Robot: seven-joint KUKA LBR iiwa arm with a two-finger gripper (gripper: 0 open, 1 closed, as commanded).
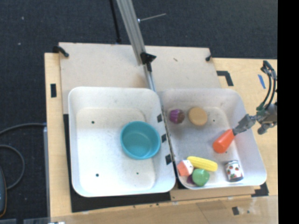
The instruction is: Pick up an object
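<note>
Orange carrot-like toy [223,141], the likeliest target, lying tilted in the right bin [243,107], close to that bin's right wall. Its thin grey tip points up and right toward the end effector [261,120], which sits at the bin's right rim; the tip appears to touch or nearly touch it, but whether the toy is actually gripped cannot be told, nor whether the end effector is released or clenched. Judged from its look, the toy is light, stiff moulded plastic with a smooth, somewhat slippery skin; the thick orange body offers the surest hold, taken across its short axis, while the narrow tip would likely slip or pivot.

Left of the carrot toy, toward the bin's far side, rest a tan round disc [198,116] and, beyond it, a small purple toy [176,116]. Below and left of the carrot toy lie a yellow corn cob [202,163], a green round toy [200,177] and a red-and-white piece [185,167], bunched closely together at the near edge. A small patterned can [233,171] stands just below the carrot toy. Further left, the left bin [88,101] holds a blue bowl [140,140]. Both bins rest on the tabletop [117,57], from which a metal rail [131,22] rises beyond them.
</note>
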